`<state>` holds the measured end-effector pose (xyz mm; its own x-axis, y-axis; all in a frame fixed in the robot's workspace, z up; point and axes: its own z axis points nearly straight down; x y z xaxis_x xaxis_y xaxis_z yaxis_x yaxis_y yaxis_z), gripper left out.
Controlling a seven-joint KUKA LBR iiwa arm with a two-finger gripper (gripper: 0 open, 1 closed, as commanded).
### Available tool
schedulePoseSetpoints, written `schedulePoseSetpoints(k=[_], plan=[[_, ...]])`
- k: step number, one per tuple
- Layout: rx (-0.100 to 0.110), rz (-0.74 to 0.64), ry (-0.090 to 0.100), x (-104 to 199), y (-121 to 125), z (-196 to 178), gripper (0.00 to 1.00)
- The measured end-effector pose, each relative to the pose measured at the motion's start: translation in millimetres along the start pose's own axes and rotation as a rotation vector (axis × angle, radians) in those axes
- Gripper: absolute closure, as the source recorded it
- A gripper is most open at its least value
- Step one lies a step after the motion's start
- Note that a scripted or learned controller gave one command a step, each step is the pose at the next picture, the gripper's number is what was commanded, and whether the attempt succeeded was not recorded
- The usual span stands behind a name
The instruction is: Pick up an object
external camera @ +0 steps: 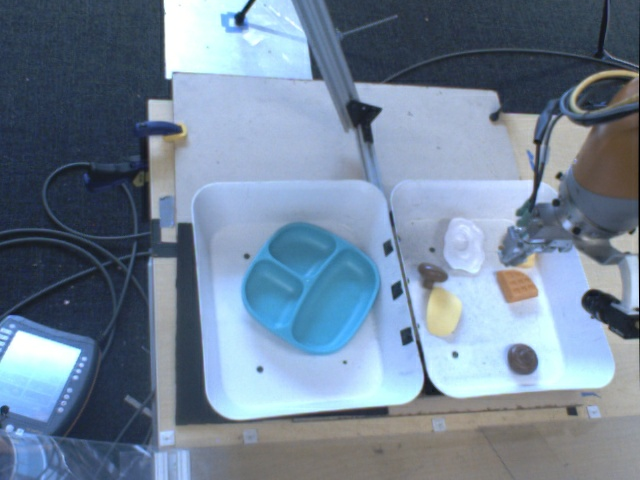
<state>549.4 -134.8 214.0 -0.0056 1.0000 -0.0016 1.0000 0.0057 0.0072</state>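
1. Claw (pixel 517 247) down low over the right bin (pixel 590 368), toward its far right side. Metal bits bunched together in a blur, so can't tell how wide it stands or whether anything sits in it.
2. Arm (pixel 605 183) coming in from the right, orange band above the grey wrist, upper part cut off by the frame edge. Black cables looping off the top of it.
3. Just beside the claw tip, nearer side: orange waffle-looking square (pixel 517 286). Hard to say if touching.
4. To the left of the claw: clear crumpled plastic thing (pixel 464 245), shape tough to make out against the white.
5. Further left, near the divider: small brown piece (pixel 432 274) with a yellow lump (pixel 444 311) right below it.
6. Near corner of the same bin: round brown thing (pixel 522 358), well apart from the claw.
7. Left bin (pixel 225 368): blue divided plate (pixel 311 286) sitting tilted in the middle.
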Motion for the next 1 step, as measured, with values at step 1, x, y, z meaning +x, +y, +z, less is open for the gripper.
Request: schedulePoseSetpoints(k=[1], plan=[[0.0,0.001,-0.001,-8.3,2.8,-47.1,1.0]])
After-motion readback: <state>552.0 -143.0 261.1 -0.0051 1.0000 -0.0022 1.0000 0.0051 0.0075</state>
